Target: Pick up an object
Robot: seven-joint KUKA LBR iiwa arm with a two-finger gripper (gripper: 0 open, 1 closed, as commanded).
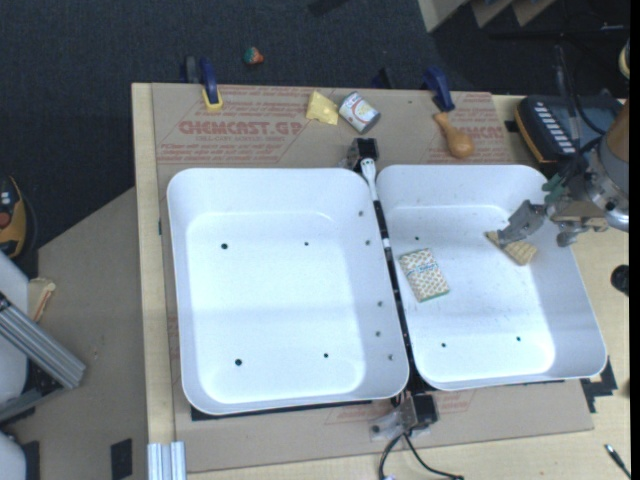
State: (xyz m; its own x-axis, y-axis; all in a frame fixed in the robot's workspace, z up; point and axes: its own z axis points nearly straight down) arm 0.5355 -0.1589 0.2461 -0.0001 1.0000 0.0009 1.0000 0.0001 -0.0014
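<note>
The gripper (522, 230) hangs low in the right bin (560, 358), directly over a small tan block (519, 252); whether its fingers are parted or closed I cannot tell. A patterned packet (424, 274) lies left of the block. The bins sit on a brown board (250, 123) over dark carpet (100, 28).

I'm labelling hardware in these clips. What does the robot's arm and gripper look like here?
The gripper is grey metal, with thin, angular fingers on a blocky silver-grey body. Behind it at the right edge is the rounded grey arm. Any markings are too small to make out.
</note>
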